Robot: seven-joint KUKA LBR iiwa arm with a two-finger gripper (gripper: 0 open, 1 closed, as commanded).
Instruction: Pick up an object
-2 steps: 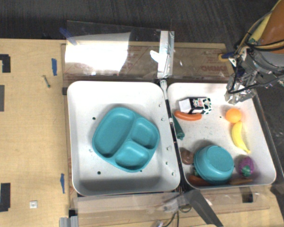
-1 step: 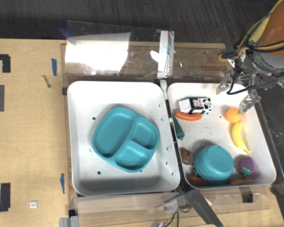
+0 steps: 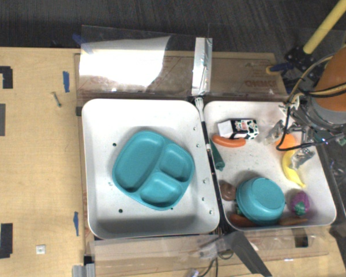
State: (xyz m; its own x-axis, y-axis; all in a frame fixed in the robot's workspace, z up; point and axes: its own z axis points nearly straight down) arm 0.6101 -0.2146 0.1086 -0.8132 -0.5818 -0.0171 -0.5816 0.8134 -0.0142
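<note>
Gripper (image 3: 293,138), finger state can't be told, hovers over right bin (image 3: 328,180) near yellow banana (image 3: 292,169), prob. light, smooth plastic; best pinched across its mid-curve.

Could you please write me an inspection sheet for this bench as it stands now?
Surface: two white bins side by side, left bin and right bin, on a wooden bench.
Job's things: right bin holds a teal bowl, banana, carrot, purple grapes, black-and-white carton.
Clutter: teal divided plate in the left bin.
Grippers: gripper low over the right bin's far right side, above the banana; finger state unclear.
Cables: dark cables by the arm.
Surroundings: clear plastic sheet behind the left bin; dark floor.
</note>
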